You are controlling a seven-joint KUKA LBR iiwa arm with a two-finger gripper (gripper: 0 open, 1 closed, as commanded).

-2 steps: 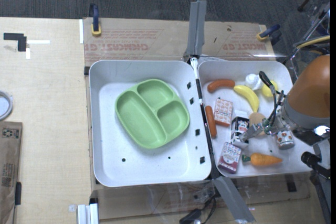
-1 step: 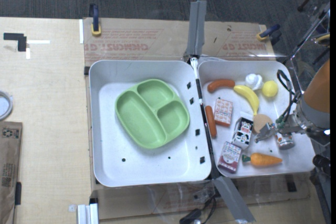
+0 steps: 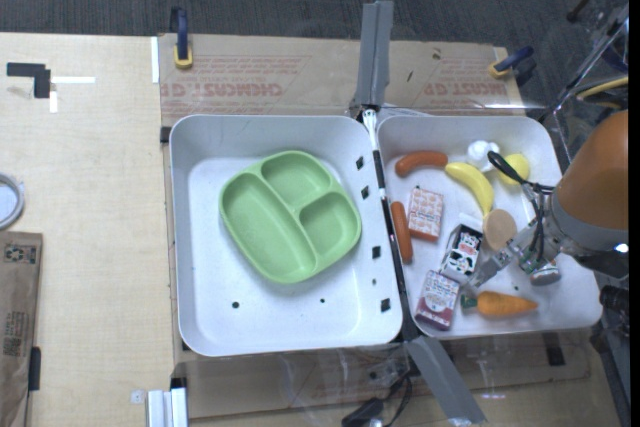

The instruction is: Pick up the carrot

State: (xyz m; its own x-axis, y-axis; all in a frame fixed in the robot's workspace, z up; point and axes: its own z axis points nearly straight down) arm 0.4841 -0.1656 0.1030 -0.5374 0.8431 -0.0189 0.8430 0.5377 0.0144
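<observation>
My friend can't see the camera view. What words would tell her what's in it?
A robot gripper hovers just above an orange carrot in the right white bin, among a banana, sausages and small boxes. The left bin holds a green divided plate.

Two bins are set side by side on the desk (image 3: 90, 215). A divided plate (image 3: 290, 215) is held in the left bin (image 3: 190, 245). In the right bin (image 3: 560, 315), the carrot (image 3: 507, 305) is found at the front, the banana (image 3: 472, 183) behind it, and the pincer (image 3: 487, 273) just above the carrot.
</observation>
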